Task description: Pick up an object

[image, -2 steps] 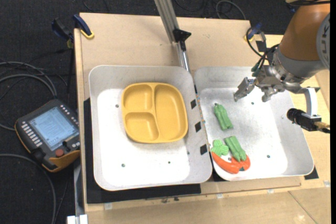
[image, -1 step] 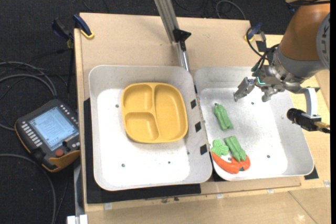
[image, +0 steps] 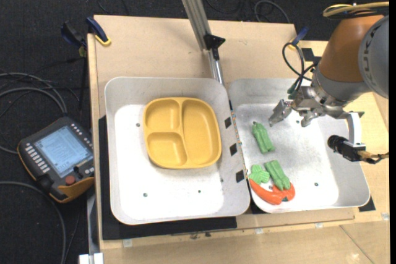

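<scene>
Looking down on my bench, I see the gripper (image: 292,114) hanging over the upper part of the right bin (image: 346,198), its two fingers spread apart with nothing between them. Just below and to its left in the picture, a green pea pod toy (image: 263,137) lies on the bin floor, near the fingertips but apart from them. Further toward the near edge of the same bin sits a second green piece (image: 278,174), resting against or partly over an orange-red carrot-like toy (image: 270,192) that curves along the bin's lower left corner; I cannot tell whether those two are joined. Over in the left bin (image: 124,195) I have a yellow divided plate (image: 182,132) with three compartments, lying flat near the middle. My teach pendant (image: 57,157) sits on the floor beside the bench, at the picture's left.
</scene>
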Available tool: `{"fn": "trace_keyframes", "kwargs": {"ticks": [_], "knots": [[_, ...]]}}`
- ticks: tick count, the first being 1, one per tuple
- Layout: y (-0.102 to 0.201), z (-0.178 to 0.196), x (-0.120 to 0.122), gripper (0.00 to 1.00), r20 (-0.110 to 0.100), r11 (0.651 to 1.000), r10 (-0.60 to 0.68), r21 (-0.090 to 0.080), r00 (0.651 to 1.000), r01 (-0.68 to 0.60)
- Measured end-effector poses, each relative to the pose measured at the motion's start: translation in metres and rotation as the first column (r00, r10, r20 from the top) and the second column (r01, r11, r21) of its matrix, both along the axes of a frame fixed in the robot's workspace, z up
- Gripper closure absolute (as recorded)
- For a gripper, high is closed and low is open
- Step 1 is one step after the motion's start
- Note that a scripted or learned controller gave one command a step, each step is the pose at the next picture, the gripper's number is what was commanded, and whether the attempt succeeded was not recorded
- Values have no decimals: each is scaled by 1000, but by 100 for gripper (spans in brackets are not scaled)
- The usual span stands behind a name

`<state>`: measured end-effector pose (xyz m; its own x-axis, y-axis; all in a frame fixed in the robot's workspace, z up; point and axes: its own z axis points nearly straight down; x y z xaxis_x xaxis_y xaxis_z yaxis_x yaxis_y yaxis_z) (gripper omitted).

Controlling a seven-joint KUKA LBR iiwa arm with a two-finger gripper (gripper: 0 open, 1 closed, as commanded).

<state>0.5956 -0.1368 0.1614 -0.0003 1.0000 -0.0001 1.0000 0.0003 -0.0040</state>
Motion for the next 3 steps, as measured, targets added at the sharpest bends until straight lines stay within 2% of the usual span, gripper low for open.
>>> {"fn": "trace_keyframes", "kwargs": {"ticks": [1,2,3], "knots": [[9,-48,-5,0,-1,1000,0,1,1000,0],[8,-62,-2,0,11,1000,-1,0,1000,1],[8,-48,1,100,20,1000,0,-2,1000,0]]}}
